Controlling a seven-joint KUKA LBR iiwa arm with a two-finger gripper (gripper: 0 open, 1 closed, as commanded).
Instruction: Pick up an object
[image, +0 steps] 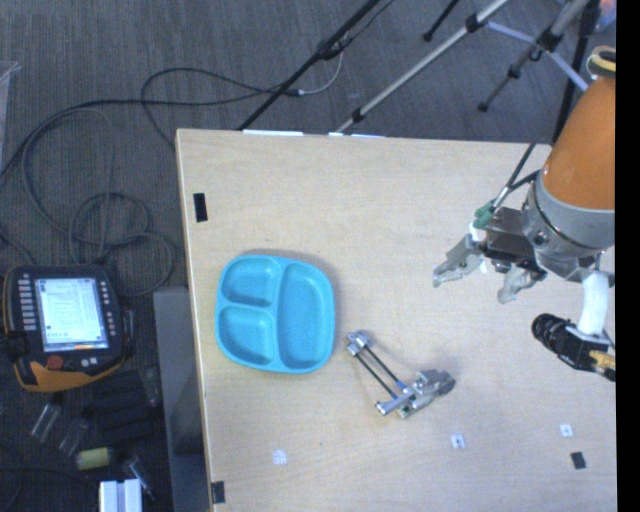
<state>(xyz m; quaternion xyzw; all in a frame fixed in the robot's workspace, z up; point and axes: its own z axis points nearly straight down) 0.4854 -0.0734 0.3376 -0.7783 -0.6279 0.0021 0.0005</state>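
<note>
A: What lay at the far left?

B: A handheld control pendant (65, 318) with a lit screen sat on the dark floor, with loose black cables (90, 190) looped above it and small bits of clutter below. All of it was off the table (400, 190), well apart from anything the arm could meet.

A: And on the table itself?

B: A pale wooden top with a few small black and white markers near its edges. Toward its left half sat a blue divided plate (277, 313) with three compartments: two small ones stacked on its left, one long one on its right. Nothing lay in any of them.

A: The thing to pick up?

B: A metal clamp tool (397, 378) lay flat just beside the plate's lower right corner, apart from it. Its two thin rods ran diagonally down to a chunkier silver end at the lower right. Nothing rested on it or crowded it.

A: And the arm?

B: It came in from the right, orange band high at the edge and grey wrist below. The gripper (482, 278) hung above bare table, up and to the right of the clamp and well apart from it. The jaws were spread wide, with nothing between the fingers. A black fitting (562, 338) sat lower at the right edge beneath the wrist.
</note>
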